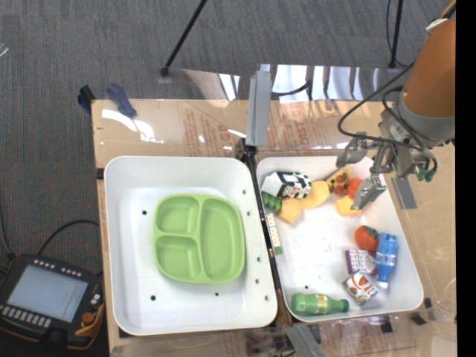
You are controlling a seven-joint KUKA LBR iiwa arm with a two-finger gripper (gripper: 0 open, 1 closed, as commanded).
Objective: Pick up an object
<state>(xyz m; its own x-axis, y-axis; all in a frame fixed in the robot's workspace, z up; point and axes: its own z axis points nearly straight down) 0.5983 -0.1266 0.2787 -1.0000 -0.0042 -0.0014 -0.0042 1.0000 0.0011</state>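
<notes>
My gripper (361, 174) hangs open over the far right part of the right bin (327, 253), with nothing between its fingers. Just under and beside its fingertips lie an orange-red toy (355, 187), a yellow piece (344, 207) and a pizza-like slice (340, 178). To the left sit a black-and-white cow-patterned carton (291, 184), two yellow food toys (317, 194) (290, 213) and a small green item (270, 202). Nearer the front are a red tomato (365, 237), a blue bottle (385, 257), two small cartons (358, 260) (361, 287) and a green bottle (318, 303).
The left bin (126, 192) holds a green divided plate (199, 238). A grey post (256, 114) rises behind the wall between the bins. A teach pendant (48, 297) lies on the floor at the lower left. The arm's cables (372, 103) loop above the right bin's far edge.
</notes>
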